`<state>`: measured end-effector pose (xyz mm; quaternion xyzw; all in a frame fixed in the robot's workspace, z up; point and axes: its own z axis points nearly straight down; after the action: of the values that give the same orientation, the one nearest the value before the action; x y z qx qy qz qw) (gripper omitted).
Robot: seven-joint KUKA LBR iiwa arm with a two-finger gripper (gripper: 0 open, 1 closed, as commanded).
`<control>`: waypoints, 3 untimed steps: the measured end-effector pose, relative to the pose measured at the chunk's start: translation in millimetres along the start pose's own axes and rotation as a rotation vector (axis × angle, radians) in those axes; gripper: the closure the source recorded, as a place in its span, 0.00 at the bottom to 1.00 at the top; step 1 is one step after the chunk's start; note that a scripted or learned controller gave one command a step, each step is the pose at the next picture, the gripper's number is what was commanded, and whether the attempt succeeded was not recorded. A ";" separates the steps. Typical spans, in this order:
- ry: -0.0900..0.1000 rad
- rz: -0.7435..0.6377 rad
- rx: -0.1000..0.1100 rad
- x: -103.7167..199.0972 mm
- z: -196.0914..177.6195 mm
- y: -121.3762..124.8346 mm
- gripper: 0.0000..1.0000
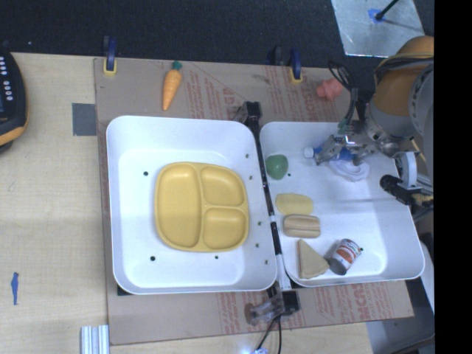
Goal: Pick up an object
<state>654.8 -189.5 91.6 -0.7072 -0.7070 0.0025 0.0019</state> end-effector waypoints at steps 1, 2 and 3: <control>0.002 -0.006 -0.004 34.8 -24.2 1.9 0.00; 0.006 -0.003 0.011 85.6 3.0 -119.1 0.00; 0.002 -0.002 0.000 86.5 1.0 -125.2 0.00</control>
<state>529.6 -102.9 91.4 -0.7066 -0.7076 0.0019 0.0025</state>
